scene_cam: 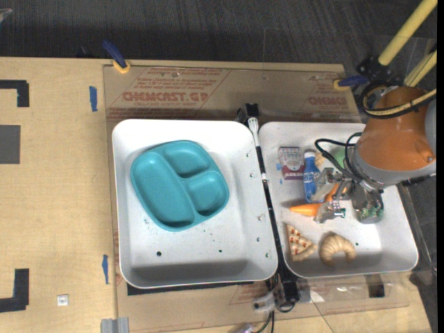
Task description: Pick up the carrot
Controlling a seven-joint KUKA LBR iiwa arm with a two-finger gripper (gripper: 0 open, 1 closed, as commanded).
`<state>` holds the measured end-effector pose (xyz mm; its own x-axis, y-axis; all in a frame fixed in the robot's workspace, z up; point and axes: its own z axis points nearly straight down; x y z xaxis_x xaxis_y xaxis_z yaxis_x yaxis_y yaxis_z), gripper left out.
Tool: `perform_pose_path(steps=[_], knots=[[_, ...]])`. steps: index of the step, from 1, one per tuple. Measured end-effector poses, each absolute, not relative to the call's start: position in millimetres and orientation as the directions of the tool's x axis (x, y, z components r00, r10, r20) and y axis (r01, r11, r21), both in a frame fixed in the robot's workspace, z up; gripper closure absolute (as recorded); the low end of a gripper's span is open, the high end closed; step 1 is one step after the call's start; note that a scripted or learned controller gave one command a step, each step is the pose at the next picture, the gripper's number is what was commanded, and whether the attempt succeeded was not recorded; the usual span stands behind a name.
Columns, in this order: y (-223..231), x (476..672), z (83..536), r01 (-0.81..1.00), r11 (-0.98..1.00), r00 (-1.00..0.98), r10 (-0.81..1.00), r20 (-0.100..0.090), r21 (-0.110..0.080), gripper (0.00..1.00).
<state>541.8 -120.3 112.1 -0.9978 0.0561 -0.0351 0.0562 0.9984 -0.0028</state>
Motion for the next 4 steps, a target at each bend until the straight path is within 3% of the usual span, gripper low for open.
perform_pose_path(steps=[1, 2, 3, 4], knots=[[-32.2, 578.3, 188.9, -0.049, 0.999, -0.999, -0.048, -0.014, 0.003, 1.00], [-35.3, 576.6, 186.0, -0.044, 0.999, -0.999, -0.044, -0.007, 0.002, 0.00], [-35.8, 521.0, 185.2, -0.122, 0.993, -0.993, -0.122, -0.004, 0.000, 0.00], [-100.8, 506.0, 105.5, 0.065, 0.998, -0.998, 0.065, -0.007, 0.002, 0.00]])
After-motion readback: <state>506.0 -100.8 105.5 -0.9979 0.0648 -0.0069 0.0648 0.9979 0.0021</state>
